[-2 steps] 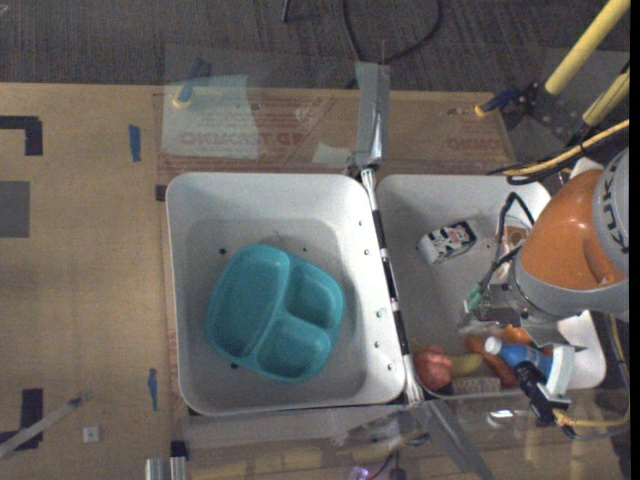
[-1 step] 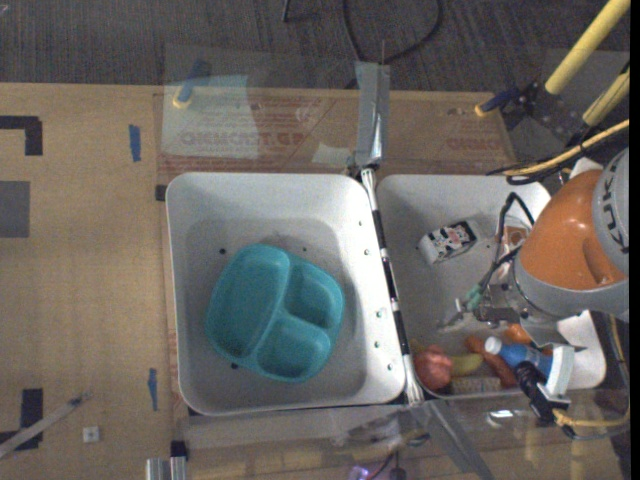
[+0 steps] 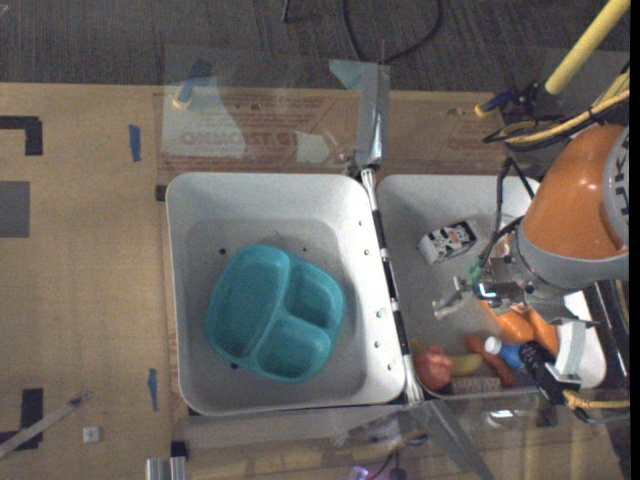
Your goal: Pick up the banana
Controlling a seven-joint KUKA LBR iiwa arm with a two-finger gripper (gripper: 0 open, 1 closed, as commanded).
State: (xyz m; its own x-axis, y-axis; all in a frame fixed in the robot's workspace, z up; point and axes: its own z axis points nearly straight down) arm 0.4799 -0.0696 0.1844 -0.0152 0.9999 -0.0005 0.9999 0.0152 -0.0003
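Pincer [image 3: 462,298] over right bin [image 3: 410,208], jaws apart, nothing held; small carton's [image 3: 447,242] print unreadable.

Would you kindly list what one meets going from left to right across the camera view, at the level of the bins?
Left white bin → teal divided plate → right white bin → black-and-white toy → tool → orange band.

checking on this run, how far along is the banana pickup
Early stage. Done: the arm has reached over the right bin, and the gripper is among the items there. In hand: nothing visible between its fingers. Left: the whole grasp and lift. A yellowish piece by the bin's lower edge may be the banana, but it is too small to tell. The teal divided plate lies in the left bin.
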